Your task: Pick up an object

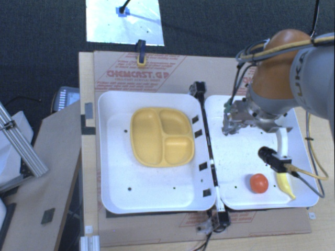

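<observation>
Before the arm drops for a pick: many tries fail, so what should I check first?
1. Things to pick in the right bin: ok, tomato and banana near its front edge.
2. Gripper above one of them: not ok, it hangs over bare floor farther back.
3. Tomato apart from banana: cannot tell, they lie close.
4. Yellow divided plate out of the way: ok, in the left bin.

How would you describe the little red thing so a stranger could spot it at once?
Find the right bin of the two white ones, the one under the arm. Near its front edge sits a small tomato, just left of a yellow banana. It is the only red, round thing there.
</observation>
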You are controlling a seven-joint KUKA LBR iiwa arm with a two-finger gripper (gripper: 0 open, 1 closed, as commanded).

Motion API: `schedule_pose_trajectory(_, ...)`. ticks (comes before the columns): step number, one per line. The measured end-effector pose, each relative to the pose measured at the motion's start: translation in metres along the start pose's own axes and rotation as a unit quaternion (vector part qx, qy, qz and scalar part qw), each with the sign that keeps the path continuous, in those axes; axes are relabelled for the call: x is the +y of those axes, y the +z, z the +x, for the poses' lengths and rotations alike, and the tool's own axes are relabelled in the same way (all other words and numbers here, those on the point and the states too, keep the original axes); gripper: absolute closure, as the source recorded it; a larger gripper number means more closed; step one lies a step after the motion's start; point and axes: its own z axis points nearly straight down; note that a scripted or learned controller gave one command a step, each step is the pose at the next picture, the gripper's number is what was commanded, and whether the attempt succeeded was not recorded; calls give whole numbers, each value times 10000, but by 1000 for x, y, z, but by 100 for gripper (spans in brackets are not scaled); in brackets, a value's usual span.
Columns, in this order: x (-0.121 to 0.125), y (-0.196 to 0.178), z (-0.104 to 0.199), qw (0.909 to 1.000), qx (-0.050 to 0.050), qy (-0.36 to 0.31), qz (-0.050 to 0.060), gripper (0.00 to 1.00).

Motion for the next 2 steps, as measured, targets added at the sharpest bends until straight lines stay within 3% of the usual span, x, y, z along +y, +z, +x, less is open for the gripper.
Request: schedule_pose_trajectory(2, 24, 7, 113, 10000, 1, -1, -2, 100)
